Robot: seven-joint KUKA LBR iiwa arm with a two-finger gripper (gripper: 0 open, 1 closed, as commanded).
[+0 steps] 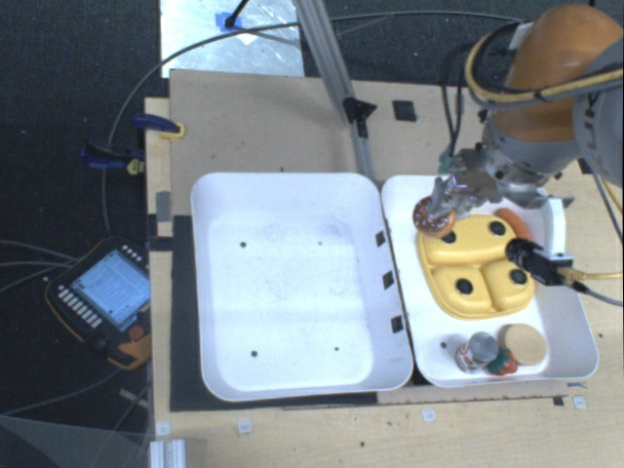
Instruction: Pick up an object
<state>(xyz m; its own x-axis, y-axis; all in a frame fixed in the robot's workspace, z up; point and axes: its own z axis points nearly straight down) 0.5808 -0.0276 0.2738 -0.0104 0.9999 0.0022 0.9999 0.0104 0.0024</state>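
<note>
Brown speckled round object (432, 216), doughnut-like, in the far left corner of the right-hand white bin (571, 365). Touches or nearly touches the far edge of a yellow moulded piece (478, 273) marked with four black dots. Lies right at the tip of the gripper (448, 199), reaching down over that corner from the grey arm with its orange band. Cannot tell whether the jaws stand wide or narrow, nor whether the round object is between them or merely beneath.

Elsewhere in the same bin: an orange thing (516, 224) just beyond the yellow piece, partly hidden by the wrist. Along the near wall, a small silvery object (479, 347), a tan disc (525, 343) just beside it, and a red-and-green bit (502, 364) tucked between the two, too small to identify.

Left-hand white bin (292, 281) alongside, with a few dark specks on its floor. Both on a brown bench (263, 125), with blue-handled clamps (146, 125) at its left edge. Off the bench to the left, a handheld pendant (102, 297) with a lit blue screen, its writing too small to read.
</note>
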